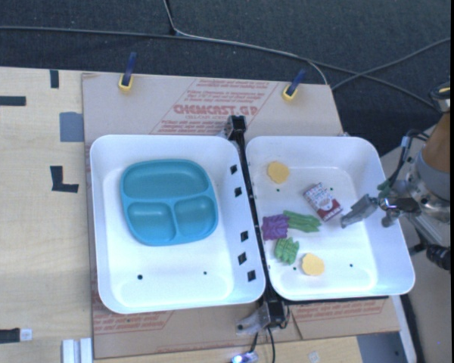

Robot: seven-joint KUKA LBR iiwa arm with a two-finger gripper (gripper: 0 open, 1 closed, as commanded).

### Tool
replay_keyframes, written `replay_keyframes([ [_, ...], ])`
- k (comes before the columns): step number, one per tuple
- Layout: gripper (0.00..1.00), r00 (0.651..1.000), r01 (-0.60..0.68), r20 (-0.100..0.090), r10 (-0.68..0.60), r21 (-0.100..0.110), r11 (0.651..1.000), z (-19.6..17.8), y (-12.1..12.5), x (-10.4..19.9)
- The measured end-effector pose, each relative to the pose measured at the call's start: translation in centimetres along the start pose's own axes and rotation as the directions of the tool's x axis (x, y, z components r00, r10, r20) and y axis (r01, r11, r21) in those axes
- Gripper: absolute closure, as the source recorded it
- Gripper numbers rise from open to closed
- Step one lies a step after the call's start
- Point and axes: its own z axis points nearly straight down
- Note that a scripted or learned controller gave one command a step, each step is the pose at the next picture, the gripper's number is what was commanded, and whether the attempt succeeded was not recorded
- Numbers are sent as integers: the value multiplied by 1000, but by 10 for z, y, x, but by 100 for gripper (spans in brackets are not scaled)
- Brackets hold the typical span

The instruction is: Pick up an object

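Over the right white bin (363, 153), the claw (357, 212) (whether apart or together, I cannot tell) should descend squarely onto the small red-and-white packet (321, 201).

- My arm (439, 174) is grey, with an orange band showing above the wrist.
- My wrist section is a pale, ribbed metal cylinder with dark fittings.
- A thin cable loops beside the wrist.
- My gripper (361, 210) ends in slim dark grey fingers (356, 214).
- A small green patch sits by the finger base.
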Motion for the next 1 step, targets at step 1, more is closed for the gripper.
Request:
replay_keyframes([
  [1, 0, 1000, 3, 3, -3, -10, 1000, -5, 3, 0],
])
